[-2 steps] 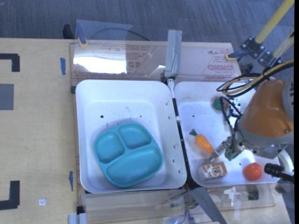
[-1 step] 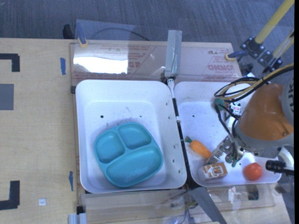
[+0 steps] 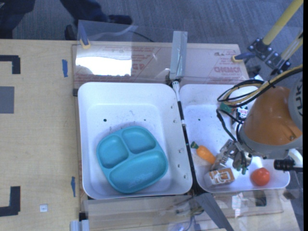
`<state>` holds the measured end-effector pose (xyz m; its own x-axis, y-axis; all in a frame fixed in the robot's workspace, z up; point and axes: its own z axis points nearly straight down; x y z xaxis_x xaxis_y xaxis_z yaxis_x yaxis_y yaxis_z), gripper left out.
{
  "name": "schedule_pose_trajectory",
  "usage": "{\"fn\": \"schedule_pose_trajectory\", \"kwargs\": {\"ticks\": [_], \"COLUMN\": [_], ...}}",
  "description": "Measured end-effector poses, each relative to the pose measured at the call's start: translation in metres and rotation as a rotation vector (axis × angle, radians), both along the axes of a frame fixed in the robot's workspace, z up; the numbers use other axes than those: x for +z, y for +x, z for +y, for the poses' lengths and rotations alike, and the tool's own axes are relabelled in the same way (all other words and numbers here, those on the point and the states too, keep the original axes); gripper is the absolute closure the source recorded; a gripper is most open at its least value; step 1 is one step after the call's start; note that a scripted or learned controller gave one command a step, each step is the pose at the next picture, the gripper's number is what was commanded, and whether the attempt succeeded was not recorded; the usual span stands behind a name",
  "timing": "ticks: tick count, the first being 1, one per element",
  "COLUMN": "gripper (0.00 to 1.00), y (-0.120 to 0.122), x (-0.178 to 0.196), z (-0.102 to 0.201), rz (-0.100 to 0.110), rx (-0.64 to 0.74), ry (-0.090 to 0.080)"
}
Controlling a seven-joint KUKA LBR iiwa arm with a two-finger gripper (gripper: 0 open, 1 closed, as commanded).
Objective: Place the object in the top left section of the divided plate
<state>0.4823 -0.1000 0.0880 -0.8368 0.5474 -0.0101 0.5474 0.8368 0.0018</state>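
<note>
Two white bins sit side by side on the bench (image 3: 33, 143). Left bin (image 3: 91, 100): a blue divided plate (image 3: 132, 159) lies at its 6 o'clock, two small sections toward 12 o'clock, one large section toward 5 o'clock; nothing shows in any section.

Right bin (image 3: 202, 109): three items along its 6 o'clock edge. A small orange carrot-like piece (image 3: 205, 153) with a green tip lies at 8 o'clock, near the divider. A small packet with a brown-and-white label (image 3: 221, 176) lies at 6 o'clock. A red tomato-like ball (image 3: 261, 176) lies at 4 o'clock, apart from the packet.

Arm enters from 3 o'clock; the orange band (image 3: 269, 119) hangs over the right bin. The tool (image 3: 230, 159) is low, between carrot piece and ball, just above the packet. Contact with the packet: cannot tell. Whether the tool is open or closed: cannot tell; nothing is visibly gripped.
</note>
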Motion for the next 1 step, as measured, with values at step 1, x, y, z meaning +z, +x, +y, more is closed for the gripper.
{"fn": "schedule_pose_trajectory", "kwargs": {"ticks": [1], "gripper": [1.0], "y": [0.0001], "x": [0.0003], "z": [0.004], "rz": [-0.001], "rx": [0.102], "ry": [-0.003]}}
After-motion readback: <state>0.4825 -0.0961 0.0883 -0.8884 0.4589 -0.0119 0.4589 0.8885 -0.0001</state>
